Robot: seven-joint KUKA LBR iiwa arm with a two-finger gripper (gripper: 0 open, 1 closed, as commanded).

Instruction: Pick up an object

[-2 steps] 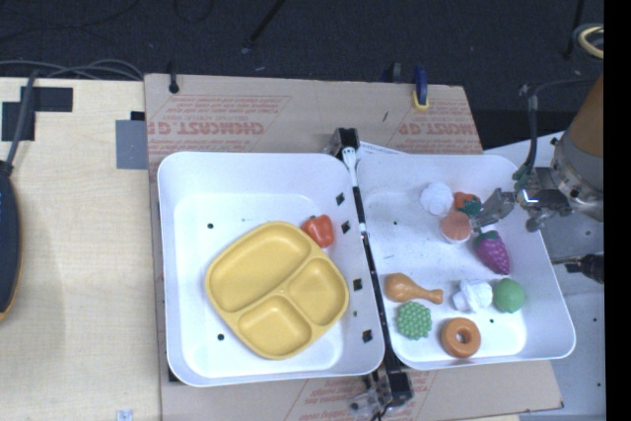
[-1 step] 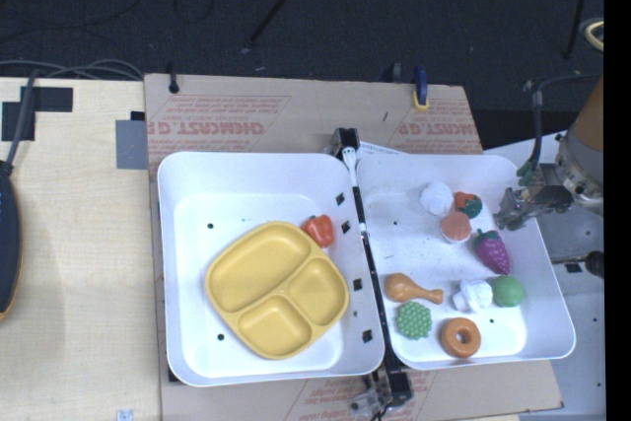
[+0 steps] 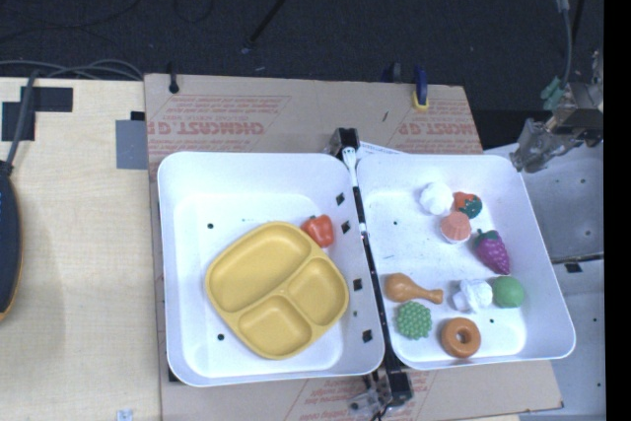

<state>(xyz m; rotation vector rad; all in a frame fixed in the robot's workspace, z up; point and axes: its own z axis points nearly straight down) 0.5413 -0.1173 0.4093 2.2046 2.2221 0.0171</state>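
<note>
**Toys all sitting in the bins, mostly on the right**

Toys first, since any of them could be the pick. The right white bin [image 3: 537, 242] has nine small pieces of plastic play food:

- Near its upper middle there's a white round lump [image 3: 434, 197], with a small red and green piece [image 3: 467, 205] just beside it.
- A pinkish round piece [image 3: 455, 228] sits right below those two.
- A purple grape-like piece with a green top [image 3: 492, 251] lies a bit lower and further right.
- Lower right has a green ball [image 3: 509, 292] touching a small white lumpy piece [image 3: 476, 295].
- Left of those lies a tan drumstick [image 3: 412, 289], and under it a green bumpy ball [image 3: 414, 319].
- A brown doughnut ring [image 3: 459, 337] is near the bottom edge.

The left white bin [image 3: 187, 212] holds a yellow three-compartment plate [image 3: 278, 289], tilted diagonally. A small red-orange piece [image 3: 318, 231] sits at the plate's upper right rim, though I can't tell if it touches.

Both bins sit side by side on a brown cardboard sheet with red print [image 3: 256, 118]. A pale wooden bench top [image 3: 69, 242] shows at the left of the frame. A blue and yellow clamp [image 3: 421, 89] grips the cardboard's top edge.
</note>
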